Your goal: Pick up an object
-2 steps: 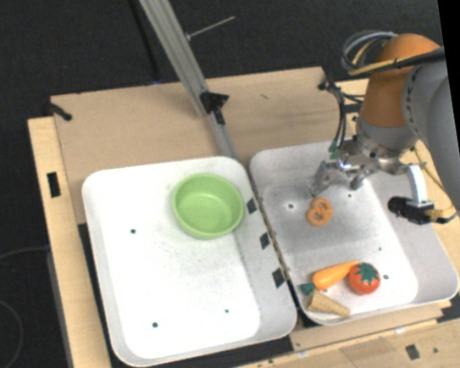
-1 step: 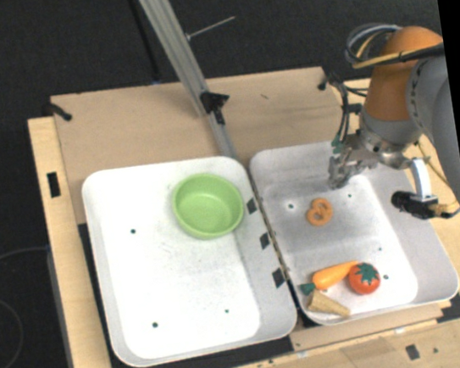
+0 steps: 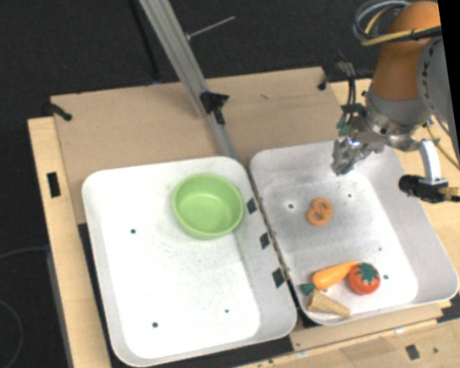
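— Where is the hand?

— The hand (image 3: 344,159) hangs over the right bin's (image 3: 386,198) upper edge; whether its fingers are apart or together, I cannot tell.

— And the objects?

— A pretzel (image 3: 320,212) lies mid-bin, well below the hand; a carrot (image 3: 333,275), tomato (image 3: 364,279) and wedge (image 3: 327,303) crowd the near edge. A green bowl (image 3: 207,205) sits in the left bin (image 3: 140,269).

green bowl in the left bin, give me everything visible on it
The green bowl is a light lime-green round bowl, plastic by its look, with a smooth rim and a paler inside. It sits upright, mouth up, with nothing visible in it. It rests on the floor of the left bin, in that bin's upper right part, near the divide between the bins. Nothing else touches it; the claw is over the right bin.
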Available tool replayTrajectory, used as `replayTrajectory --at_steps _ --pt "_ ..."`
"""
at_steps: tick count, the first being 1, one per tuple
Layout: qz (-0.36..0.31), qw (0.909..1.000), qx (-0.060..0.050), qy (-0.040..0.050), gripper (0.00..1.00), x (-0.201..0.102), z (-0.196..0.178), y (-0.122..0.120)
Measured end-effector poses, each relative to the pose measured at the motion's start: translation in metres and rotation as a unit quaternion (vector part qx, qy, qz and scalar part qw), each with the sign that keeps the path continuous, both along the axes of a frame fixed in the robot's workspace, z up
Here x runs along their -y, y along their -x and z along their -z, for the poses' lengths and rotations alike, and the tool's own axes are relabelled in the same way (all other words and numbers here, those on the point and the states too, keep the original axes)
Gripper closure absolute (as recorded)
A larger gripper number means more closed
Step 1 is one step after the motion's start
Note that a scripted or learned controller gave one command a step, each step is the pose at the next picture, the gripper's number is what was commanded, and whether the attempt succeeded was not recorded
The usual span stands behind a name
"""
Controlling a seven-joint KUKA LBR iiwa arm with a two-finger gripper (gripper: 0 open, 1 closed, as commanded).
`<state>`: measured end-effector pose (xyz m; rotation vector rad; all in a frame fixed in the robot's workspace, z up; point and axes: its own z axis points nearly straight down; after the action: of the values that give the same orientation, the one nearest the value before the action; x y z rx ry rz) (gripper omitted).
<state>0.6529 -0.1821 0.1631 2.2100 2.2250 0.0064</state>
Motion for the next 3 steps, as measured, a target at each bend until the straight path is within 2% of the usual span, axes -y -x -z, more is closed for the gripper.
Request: replayTrajectory --at_steps 1,2,3 --pt "0.001 1.0 0.0 0.0005 1.0 -0.001 -0.052 -0.011" --pt "0.0 1.0 0.0 0.0006 1.0 0.001 -0.1 -0.012" --pt "0.001 1.0 -0.003 -0.0004 1.0 -0.044 -0.105 -0.005"
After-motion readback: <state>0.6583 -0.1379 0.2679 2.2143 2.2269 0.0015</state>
